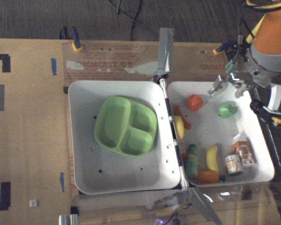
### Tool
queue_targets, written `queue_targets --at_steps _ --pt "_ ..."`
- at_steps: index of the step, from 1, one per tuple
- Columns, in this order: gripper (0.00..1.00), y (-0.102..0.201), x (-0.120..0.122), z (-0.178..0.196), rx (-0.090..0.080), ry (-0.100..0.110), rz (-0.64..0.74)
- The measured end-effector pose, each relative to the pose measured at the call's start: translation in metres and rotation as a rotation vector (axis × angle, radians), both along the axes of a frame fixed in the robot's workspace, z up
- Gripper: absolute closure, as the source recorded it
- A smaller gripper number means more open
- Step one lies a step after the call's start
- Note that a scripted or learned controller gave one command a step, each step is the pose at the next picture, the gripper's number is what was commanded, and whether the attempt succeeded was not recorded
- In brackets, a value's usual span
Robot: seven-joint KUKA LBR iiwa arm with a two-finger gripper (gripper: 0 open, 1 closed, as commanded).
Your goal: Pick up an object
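End effector hovers over the right bin's far edge, fingers spread with nothing between them, near the green ball.

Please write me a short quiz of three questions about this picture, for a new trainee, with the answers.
1. True or false: the green tray lies in the right bin.
2. Which item is nearest the gripper: A) banana B) green ball C) can?
3. Fill in: the tomato lies in the ____ bin.

Key: 1 false, it lies in the left bin; 2 B; 3 right.
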State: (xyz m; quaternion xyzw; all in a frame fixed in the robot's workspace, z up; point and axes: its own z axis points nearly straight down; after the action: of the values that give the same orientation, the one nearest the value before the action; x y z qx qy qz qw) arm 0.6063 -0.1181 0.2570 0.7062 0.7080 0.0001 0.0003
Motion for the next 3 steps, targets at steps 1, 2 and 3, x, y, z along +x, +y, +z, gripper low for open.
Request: queue_targets --at_steps 1,2,3 --pt "0.0 -0.042 -0.037 -0.114 0.0 0.0 0.018" --pt "0.0 -0.074 0.035 -0.17 -0.002 -0.006 0.082" --pt "0.0 -0.088 0.059 -0.169 0.014 0.02 0.073"
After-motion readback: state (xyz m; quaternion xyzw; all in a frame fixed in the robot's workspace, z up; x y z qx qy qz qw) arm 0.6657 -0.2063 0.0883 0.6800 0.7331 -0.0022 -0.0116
